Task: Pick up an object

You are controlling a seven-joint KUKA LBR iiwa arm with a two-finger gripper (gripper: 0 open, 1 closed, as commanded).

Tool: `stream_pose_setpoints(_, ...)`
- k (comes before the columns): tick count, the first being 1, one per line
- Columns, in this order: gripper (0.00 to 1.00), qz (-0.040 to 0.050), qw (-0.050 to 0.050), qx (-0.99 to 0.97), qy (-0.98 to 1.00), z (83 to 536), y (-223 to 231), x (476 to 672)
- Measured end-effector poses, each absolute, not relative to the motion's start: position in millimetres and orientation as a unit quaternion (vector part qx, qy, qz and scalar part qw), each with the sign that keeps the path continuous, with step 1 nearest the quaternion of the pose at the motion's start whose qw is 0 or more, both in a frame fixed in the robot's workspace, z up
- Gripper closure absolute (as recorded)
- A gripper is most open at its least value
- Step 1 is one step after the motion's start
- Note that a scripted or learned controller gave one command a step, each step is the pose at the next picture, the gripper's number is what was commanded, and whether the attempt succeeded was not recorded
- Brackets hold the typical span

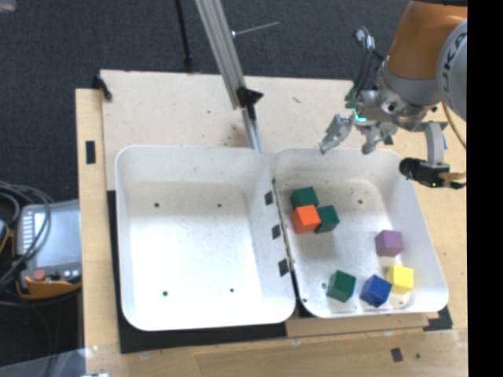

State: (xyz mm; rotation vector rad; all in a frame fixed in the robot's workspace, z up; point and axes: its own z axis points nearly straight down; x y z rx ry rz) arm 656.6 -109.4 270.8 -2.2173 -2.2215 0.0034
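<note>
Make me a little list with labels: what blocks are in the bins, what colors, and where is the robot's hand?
right bin: holds all the blocks
orange block: near the divider, touching two green blocks
third green block: front of the bin
blue block: beside the yellow block, front right
purple block: alone, right side
left bin: white, speckled
gripper: above the right bin's back edge, fingers spread, holding nothing

The arm (428,45) is cut off at the top edge, and the orange cube (306,218) hides part of a green cube (325,217).
</note>
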Motion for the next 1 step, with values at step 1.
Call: stream_pose_setpoints(1, 0.0, 0.0002, -0.001, -0.706, -0.708, 273.4, -109.6, 657.3)
